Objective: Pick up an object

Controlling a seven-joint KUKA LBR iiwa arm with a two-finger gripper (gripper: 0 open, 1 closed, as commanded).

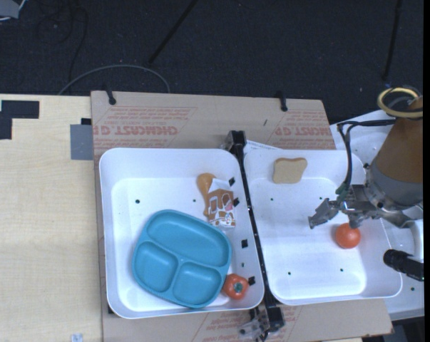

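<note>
The gripper (334, 216) hangs low over the right bin (300, 291), its fingers spread open with nothing between them, and a red tomato (347, 236) lies just beside it on the bin floor. A slice of bread (289, 170) sits near that bin's far wall. Red mirrored print on the cardboard sheet (200, 123) under the bins reads "CHEMCAST GP".
</note>
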